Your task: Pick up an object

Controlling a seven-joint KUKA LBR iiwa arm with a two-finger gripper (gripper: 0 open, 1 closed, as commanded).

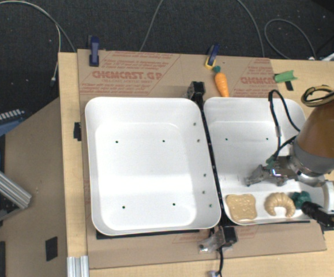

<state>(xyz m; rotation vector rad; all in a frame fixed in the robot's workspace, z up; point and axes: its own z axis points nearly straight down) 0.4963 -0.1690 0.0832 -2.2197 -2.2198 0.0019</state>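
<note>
— Where's the gripper (258,176)?

— Low over the right bin (241,120), near its front half, reaching in from the right. Whether it is open or closed I cannot tell; it is too small and dark against the white floor.

— Anything in it?

— Nothing I can make out.

— And the things to pick?

— Two lie at the bin's front edge: a flat toast slice (241,206), and to its right a croissant (281,204). Both sit just in front of the gripper, apart from it.

— Further out?

— The left bin (143,166) sits alongside. A toy carrot (221,83) rests on the cardboard (138,74) behind the bins.
</note>
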